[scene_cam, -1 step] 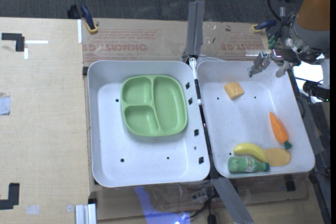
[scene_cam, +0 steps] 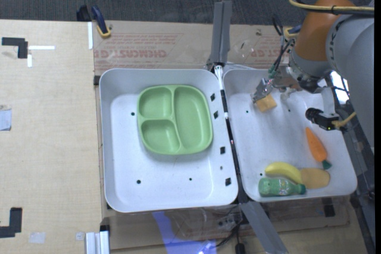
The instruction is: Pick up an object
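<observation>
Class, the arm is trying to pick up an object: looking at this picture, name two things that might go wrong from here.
1. The gripper sits at the tan block close to the right bin's far wall, so it may nudge the block away instead of gripping it.
2. The banana, green bottle and yellowish piece lie crowded together, so a grasp there may catch two.

1. The gripper [scene_cam: 262, 93] reaches into the far part of the right bin [scene_cam: 262, 146], down at a small tan block [scene_cam: 266, 103].
2. A carrot [scene_cam: 316, 144] lies toward the right wall.
3. In the near corner: a banana [scene_cam: 283, 171], a green bottle [scene_cam: 280, 187], a yellowish piece [scene_cam: 315, 177].
4. The left bin [scene_cam: 119, 146] holds a green divided plate [scene_cam: 175, 119].
</observation>
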You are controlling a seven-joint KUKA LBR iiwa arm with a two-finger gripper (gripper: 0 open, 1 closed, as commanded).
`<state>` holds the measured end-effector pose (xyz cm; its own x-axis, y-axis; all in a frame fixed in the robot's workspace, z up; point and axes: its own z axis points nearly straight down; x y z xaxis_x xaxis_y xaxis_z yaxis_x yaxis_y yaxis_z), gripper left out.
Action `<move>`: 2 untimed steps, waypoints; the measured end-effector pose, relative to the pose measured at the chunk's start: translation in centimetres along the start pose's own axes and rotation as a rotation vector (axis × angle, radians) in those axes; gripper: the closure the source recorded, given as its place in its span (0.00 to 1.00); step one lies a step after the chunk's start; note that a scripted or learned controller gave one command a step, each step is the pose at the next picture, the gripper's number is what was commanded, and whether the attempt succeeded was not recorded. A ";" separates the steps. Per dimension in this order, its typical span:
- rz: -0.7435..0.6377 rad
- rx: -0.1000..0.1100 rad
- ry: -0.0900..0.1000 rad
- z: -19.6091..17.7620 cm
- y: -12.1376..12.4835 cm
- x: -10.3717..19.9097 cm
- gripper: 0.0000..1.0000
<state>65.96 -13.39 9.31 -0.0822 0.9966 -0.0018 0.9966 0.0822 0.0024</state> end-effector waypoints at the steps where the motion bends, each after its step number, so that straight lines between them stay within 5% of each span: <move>1: -0.002 -0.009 -0.002 -1.4 0.3 0.0 1.00; 2: -0.376 -0.019 -0.014 -1.3 -5.7 -5.7 1.00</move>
<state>60.74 -19.56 10.58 -0.4421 0.8967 -0.0193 0.8966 0.4424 0.0176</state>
